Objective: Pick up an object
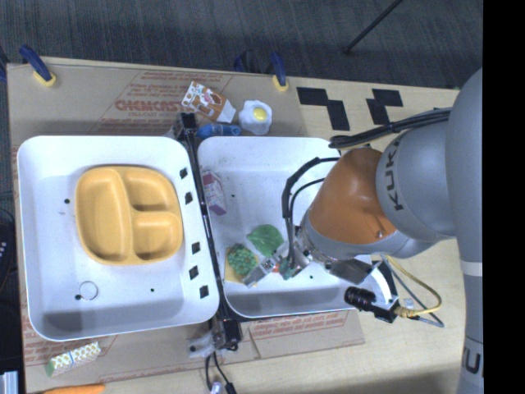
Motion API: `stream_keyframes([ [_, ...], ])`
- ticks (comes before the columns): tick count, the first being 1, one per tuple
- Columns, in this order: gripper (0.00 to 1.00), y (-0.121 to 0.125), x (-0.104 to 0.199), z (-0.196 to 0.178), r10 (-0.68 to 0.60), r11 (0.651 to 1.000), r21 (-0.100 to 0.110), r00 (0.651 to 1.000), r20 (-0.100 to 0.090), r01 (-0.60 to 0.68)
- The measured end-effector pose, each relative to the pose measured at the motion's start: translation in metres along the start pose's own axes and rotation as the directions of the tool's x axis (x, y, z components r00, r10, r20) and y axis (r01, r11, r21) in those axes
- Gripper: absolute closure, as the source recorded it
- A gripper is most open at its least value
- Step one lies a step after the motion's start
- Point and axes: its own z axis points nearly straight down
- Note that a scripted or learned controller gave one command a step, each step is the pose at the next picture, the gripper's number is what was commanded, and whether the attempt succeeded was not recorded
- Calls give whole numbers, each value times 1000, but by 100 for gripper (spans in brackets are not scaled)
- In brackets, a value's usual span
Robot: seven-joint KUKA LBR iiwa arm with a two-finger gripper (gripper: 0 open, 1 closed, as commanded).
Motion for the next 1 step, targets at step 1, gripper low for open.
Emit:
stream_keyframes([
  [1,0,9,14,0,-152,988,1,988,-2,152],
])
